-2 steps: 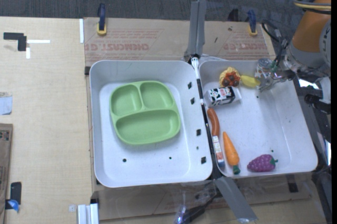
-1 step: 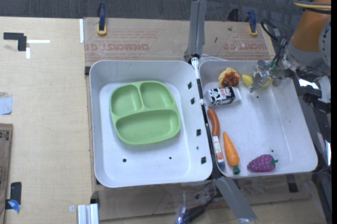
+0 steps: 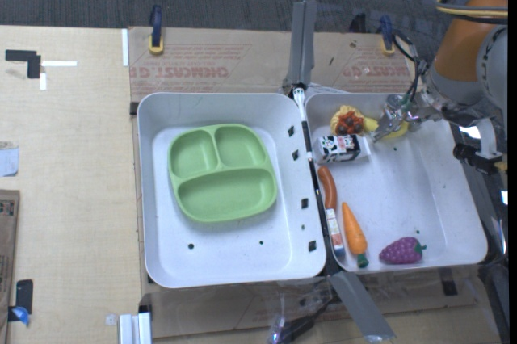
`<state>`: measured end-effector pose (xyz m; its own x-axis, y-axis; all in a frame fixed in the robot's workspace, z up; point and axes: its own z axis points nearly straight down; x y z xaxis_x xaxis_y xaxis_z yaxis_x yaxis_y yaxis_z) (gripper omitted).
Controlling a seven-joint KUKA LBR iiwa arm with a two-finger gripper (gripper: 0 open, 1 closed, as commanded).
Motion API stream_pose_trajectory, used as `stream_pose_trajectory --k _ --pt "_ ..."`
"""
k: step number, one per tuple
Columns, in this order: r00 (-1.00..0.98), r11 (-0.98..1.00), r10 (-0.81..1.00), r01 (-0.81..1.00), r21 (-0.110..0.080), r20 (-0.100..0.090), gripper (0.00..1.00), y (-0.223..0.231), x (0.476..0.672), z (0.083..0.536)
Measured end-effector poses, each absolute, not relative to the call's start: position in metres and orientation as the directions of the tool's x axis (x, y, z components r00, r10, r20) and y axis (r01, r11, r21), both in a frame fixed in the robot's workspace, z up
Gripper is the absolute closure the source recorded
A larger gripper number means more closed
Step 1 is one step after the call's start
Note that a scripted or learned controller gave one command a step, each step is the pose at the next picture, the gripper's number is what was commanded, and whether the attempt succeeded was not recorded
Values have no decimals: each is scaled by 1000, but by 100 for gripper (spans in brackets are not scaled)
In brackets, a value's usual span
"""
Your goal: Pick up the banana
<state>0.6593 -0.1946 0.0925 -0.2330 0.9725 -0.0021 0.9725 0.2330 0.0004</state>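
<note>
The gripper (image 3: 395,121), closed on the banana (image 3: 391,128), sits near the right bin's (image 3: 452,253) far wall.

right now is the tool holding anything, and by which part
Cannot be told. The tool is down at the banana in the right bin, but the contact is too small to make out.

Grey arm (image 3: 477,52) with orange band, reaching in from the right, claw (image 3: 396,118) low and leftward.

One fixed camera looks down at a slant from above the table (image 3: 65,173), framing both white bins (image 3: 153,197) from moderately far.
</note>
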Motion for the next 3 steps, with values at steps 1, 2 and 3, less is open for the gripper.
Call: stream_pose_trajectory --k 1,2,3 --pt "-118 118 993 993 0 -3 0 -172 659 93" --pt "-120 120 993 993 -4 -4 100 -172 658 101" --pt "-71 71 997 997 0 -1 100 -72 659 192"
